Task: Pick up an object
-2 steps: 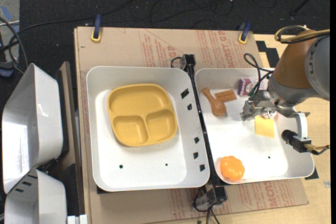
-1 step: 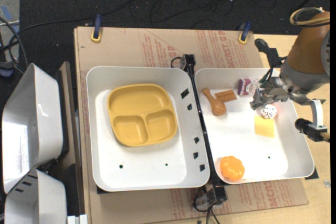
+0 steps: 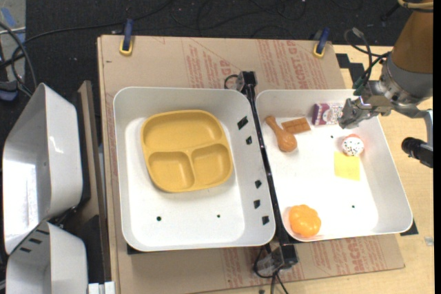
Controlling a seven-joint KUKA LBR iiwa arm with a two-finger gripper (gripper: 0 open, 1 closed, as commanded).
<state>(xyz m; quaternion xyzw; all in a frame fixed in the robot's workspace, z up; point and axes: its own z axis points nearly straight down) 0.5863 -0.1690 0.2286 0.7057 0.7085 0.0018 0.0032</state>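
- The grey arm with its orange band [image 3: 416, 38] reaches in from the right, and its two-finger gripper [image 3: 349, 113] sits low over the far edge of the right-hand shallow white bin [image 3: 386, 217]
- How far the fingers are parted cannot be told from this view, and nothing can be seen held between them
- A small purple and white packet [image 3: 321, 113] lies just beside the gripper, toward the bin's far wall
- A brown wooden spoon-shaped piece [image 3: 282, 136] lies next to a flat orange-brown rectangular block [image 3: 297, 125], both near the divider between the bins
- A small white ball with dark speckles [image 3: 353, 146] sits close to a flat yellow square [image 3: 348, 166]
- A round orange plastic fruit [image 3: 304, 220] rests at the near edge of the same bin
- The left-hand shallow white bin [image 3: 138, 217] holds a yellow three-compartment plastic tray [image 3: 186, 150]
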